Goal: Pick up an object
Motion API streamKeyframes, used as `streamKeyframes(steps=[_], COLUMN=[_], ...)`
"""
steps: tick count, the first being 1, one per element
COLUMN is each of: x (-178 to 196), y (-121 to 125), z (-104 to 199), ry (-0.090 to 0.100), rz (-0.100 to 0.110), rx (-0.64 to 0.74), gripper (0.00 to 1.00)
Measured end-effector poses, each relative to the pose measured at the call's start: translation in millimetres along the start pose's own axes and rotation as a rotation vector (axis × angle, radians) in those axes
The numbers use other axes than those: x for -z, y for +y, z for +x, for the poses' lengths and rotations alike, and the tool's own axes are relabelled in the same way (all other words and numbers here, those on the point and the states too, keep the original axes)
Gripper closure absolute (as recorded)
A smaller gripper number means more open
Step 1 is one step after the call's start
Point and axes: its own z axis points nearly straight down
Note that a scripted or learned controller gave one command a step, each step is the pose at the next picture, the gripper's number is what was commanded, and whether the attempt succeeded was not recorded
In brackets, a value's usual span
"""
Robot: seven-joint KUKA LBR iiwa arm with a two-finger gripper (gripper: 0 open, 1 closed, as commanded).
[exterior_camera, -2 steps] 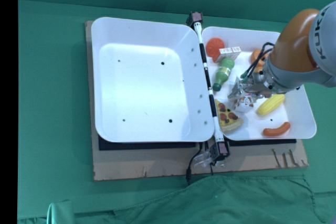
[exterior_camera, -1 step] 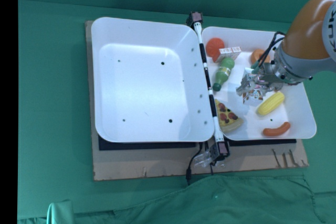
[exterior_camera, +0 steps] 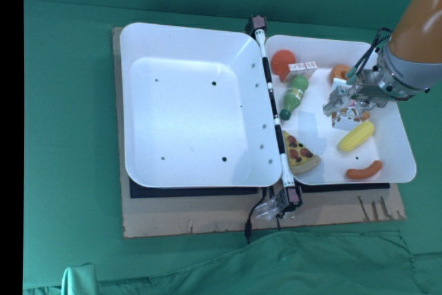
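My gripper [exterior_camera: 345,103] hangs over the right bin [exterior_camera: 324,173], near its right side, directly above a small white carton [exterior_camera: 344,119] with red print. Beside the carton lies a yellow corn cob [exterior_camera: 356,137], and a red sausage [exterior_camera: 364,170] rests near the bin's front right corner. A green bottle [exterior_camera: 293,96], a red tomato-like piece [exterior_camera: 281,62], a small white box [exterior_camera: 302,68] and an orange ring [exterior_camera: 338,72] lie toward the back. A pizza slice [exterior_camera: 301,153] sits at the front left of this bin.
The left bin [exterior_camera: 141,45] sits beside the right one, with a black and white bar [exterior_camera: 271,90] along their shared edge. Both bins rest on a cardboard sheet [exterior_camera: 193,221] on green cloth. The arm's orange band [exterior_camera: 423,17] enters from the right.
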Motion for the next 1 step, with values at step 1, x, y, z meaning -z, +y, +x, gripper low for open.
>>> streamKeyframes(steps=[1], x=[54.4], y=[-6.2], z=[-8.6], ry=[0.0], rz=[0.0], rx=[0.0], gripper=[1.0])
